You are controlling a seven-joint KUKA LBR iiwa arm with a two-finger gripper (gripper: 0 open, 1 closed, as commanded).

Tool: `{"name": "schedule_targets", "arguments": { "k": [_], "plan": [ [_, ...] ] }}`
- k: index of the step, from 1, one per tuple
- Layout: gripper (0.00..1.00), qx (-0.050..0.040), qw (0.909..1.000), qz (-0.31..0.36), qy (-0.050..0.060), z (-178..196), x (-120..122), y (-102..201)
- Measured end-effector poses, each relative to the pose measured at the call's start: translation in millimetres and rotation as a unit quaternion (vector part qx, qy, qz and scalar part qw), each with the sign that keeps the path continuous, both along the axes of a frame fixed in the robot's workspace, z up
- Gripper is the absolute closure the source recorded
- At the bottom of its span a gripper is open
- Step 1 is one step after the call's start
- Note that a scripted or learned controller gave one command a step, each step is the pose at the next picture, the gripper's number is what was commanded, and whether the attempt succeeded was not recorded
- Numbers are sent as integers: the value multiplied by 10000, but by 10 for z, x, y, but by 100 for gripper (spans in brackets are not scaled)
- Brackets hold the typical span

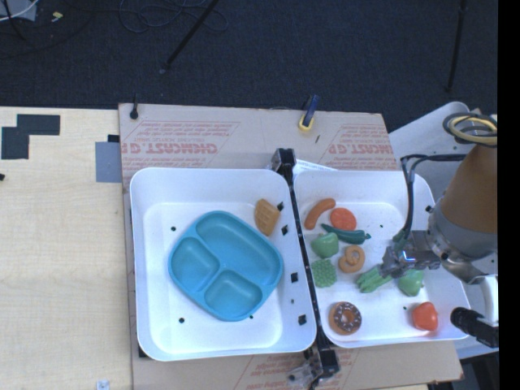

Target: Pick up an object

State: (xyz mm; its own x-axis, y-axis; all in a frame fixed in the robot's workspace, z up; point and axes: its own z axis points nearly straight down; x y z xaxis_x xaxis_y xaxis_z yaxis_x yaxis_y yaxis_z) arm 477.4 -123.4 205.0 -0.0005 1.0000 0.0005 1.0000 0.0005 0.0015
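The right bin holds several toy foods. Among them are an orange sausage, a red tomato, a dark green chili, a green pepper, a small tan ring, a knobbly green piece, a chocolate doughnut and a red-orange fruit. My gripper is low in the right half of this bin. It sits between a light green vegetable and another green piece, very close to both. I see nothing lifted.
The left bin carries a blue divided plate and a tan bread piece by the divider. Cables and the arm's body crowd the right side. Cardboard lies under both bins.
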Motion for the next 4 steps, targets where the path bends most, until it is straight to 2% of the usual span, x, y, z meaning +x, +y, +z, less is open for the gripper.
{"name": "schedule_targets", "arguments": {
  "k": [1, 4],
  "plan": [
    [100, 0, 10000, 3, 9, 236, 5, -5],
    [100, 9, 10000, 24, 29, 27, 272, 1601]
  ]
}}
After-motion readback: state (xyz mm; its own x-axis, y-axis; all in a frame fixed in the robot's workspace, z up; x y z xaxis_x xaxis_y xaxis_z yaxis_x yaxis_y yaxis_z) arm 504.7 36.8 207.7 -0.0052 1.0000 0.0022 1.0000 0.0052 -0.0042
